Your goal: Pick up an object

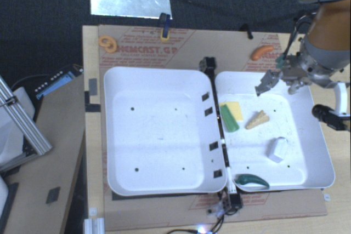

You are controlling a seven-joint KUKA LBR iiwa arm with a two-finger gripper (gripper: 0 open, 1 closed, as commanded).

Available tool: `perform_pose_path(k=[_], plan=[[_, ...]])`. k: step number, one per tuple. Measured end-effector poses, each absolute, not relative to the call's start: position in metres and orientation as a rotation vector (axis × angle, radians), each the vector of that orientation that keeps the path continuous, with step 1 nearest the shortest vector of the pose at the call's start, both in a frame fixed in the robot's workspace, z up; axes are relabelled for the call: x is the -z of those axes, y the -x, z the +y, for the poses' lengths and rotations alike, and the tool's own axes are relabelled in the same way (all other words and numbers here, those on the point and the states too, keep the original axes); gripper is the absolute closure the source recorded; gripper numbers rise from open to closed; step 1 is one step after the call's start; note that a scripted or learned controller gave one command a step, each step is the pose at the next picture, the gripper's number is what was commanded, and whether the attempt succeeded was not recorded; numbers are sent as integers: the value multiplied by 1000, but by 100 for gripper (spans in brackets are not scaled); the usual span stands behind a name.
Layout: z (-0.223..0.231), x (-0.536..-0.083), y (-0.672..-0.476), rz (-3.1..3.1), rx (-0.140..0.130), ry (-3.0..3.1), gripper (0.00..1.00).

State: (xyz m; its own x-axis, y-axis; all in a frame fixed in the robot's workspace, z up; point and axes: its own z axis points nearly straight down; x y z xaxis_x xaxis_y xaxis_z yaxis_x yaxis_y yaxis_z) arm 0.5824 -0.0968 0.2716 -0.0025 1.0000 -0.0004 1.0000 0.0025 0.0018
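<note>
A: Where is the pincer [267, 83] right now?

B: Above the far edge of the right bin [312, 134], hanging off the grey wrist. Nothing sits between its tips, and whether they are spread or closed I cannot tell at this angle.

A: What lies closest to it?

B: The tan wedge [256, 120], I'd judge. It is below the pincer and slightly toward the left bin [159, 79], resting on the right bin's floor.

A: How does it lie?

B: Long axis slanted, thin end toward the divider, broad end toward the arm.

A: Anything else nearby?

B: Further left a yellow block [235, 110] touching a green stick [229, 118]; further down a white piece [277, 149] and a dark green pepper [252, 181].
</note>
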Motion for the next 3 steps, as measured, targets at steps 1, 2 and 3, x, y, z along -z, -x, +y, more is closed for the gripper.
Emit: perform_pose_path(k=[1, 2, 3], plan=[[-97, -283, -583, 2224, -6, -2213, 100], [22, -225, -606, 2242, -2, -2208, 100], [140, -323, -591, 2238, -20, -2200, 100]])
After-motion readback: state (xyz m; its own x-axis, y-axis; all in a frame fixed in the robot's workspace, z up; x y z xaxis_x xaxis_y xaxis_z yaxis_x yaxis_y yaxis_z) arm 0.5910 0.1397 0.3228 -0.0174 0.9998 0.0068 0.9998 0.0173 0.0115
